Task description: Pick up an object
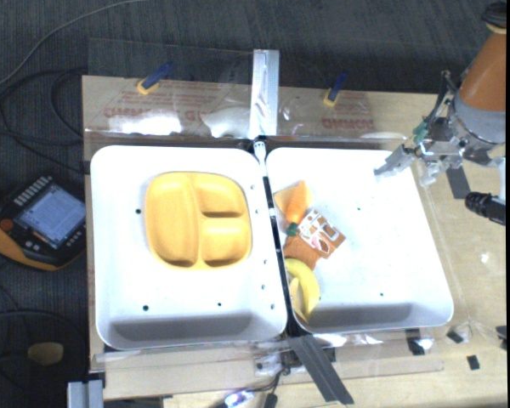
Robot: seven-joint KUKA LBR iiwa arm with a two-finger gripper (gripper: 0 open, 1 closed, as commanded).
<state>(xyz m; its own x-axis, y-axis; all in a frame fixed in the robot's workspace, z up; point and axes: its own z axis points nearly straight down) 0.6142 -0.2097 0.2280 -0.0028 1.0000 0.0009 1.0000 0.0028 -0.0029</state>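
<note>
Where the arm [486, 66] crosses the frame edge, gripper [425, 155] state indiscernible, banana [303, 286] half-hidden under the carton [316, 238].

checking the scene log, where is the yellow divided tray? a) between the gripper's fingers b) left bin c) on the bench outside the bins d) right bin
b: the yellow divided tray lies flat in the left bin, while the small objects cluster along the right bin's left wall.
</note>
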